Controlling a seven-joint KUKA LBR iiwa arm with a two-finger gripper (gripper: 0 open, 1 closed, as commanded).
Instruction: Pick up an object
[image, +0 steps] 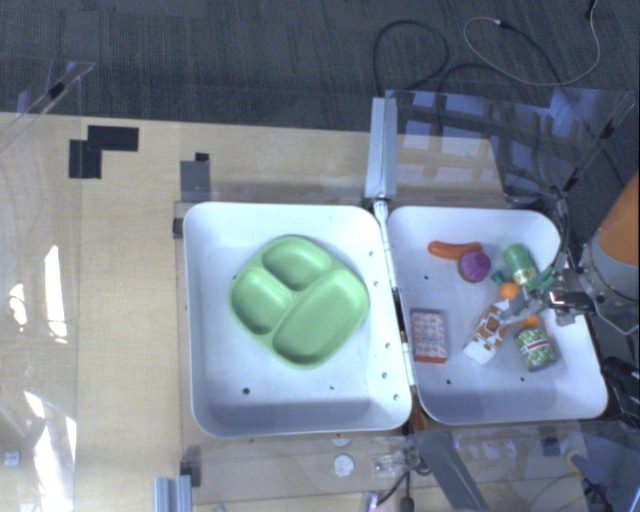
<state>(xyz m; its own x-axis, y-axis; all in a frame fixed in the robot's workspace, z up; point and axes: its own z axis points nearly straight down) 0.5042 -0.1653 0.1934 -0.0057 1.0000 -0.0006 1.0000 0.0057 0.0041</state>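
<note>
One jaws (540, 300) | opening unclear | among right bin (440, 395) items

You are looking down on a pale wooden surface (110, 330) that carries two shallow white bins side by side. Take the left bin (210, 330) as your landmark: the right bin (480, 400) sits touching its right edge. A grey metal bar (379, 150) stands on the surface just beyond where the two bins meet. Black tape marks (100, 148) lie on the wood well beyond the left bin's far-left corner, and a small dark bracket (196, 177) sits just beyond that corner.
</note>
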